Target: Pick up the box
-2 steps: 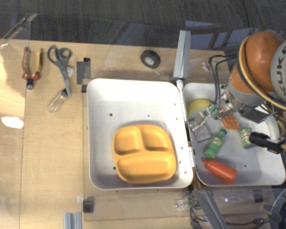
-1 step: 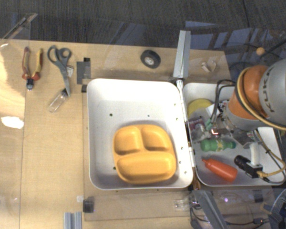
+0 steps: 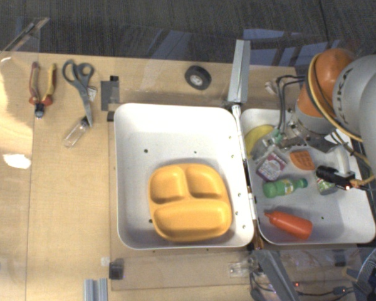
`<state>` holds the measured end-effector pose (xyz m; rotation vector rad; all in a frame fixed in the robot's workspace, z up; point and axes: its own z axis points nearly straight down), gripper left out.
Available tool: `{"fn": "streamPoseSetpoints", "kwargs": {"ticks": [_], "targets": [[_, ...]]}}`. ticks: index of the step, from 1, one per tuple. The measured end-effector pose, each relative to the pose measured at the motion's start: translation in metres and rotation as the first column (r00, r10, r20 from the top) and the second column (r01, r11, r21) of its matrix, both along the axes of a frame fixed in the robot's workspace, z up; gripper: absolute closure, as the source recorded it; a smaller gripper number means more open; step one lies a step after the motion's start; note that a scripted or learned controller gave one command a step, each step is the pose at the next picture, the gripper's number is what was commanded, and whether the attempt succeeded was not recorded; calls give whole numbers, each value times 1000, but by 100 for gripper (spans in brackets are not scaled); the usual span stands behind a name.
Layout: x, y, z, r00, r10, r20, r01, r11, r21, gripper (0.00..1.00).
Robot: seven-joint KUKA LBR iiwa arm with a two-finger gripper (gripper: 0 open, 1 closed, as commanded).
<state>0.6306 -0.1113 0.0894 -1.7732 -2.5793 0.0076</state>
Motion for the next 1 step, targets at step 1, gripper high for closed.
{"fn": "streamPoseSetpoints", "kwargs": {"ticks": [1], "targets": [[-32, 15, 1, 992, -126, 29, 126, 992, -10, 0]]}}
